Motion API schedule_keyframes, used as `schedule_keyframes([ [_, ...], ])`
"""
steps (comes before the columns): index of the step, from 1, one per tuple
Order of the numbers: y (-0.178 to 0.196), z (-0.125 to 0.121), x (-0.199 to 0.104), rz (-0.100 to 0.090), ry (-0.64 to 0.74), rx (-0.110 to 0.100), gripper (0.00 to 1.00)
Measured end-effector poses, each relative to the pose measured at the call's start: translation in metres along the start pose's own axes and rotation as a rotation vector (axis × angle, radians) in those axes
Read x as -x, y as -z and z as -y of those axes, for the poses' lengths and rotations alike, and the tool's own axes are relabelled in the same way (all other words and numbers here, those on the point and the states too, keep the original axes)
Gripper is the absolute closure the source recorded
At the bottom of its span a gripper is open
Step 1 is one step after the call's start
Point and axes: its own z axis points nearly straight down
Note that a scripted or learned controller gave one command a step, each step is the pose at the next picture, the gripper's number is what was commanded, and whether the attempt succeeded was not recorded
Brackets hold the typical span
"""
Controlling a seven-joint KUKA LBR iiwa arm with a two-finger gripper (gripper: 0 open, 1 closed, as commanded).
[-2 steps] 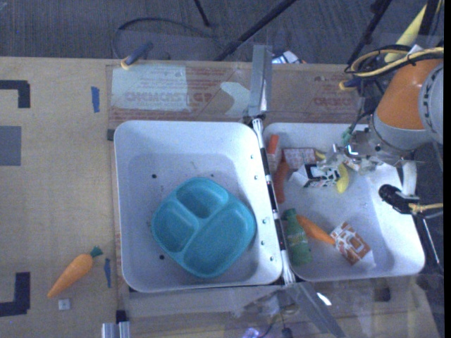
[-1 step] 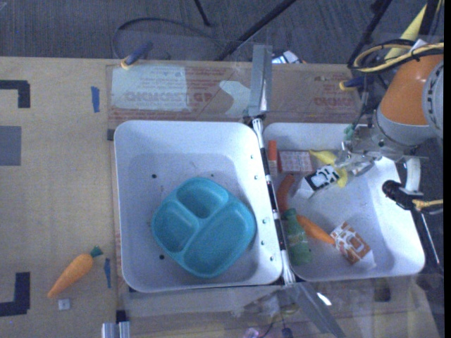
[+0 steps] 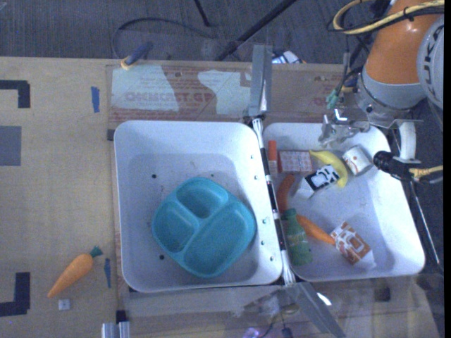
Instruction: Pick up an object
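Observation:
My gripper hangs over the far part of the right bin, just above a yellow banana-shaped toy and a small white can. A black-and-white item lies against the yellow toy. Left of them rests a reddish flat packet. Nearer the front lie a red-orange stick, a green bottle, an orange carrot and a red-and-white carton. Nothing is seen held in the gripper.
The left bin holds a blue divided plate. A toy carrot lies on the bench outside, at the front left. A metal divider stands behind the bins. Cables loop over the arm.

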Motion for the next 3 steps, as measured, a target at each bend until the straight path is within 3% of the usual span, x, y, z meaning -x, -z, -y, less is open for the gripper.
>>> schedule_keyframes([
  [1, -0.101, 0.059, 0.04, 0.0, -0.14, -0.001, 1.0],
  [2, 0.021, 0.058, -0.053, 0.0, -0.211, -0.002, 1.0],
  [3, -0.047, 0.094, 0.024, 0.0, -0.232, -0.003, 1.0],
])
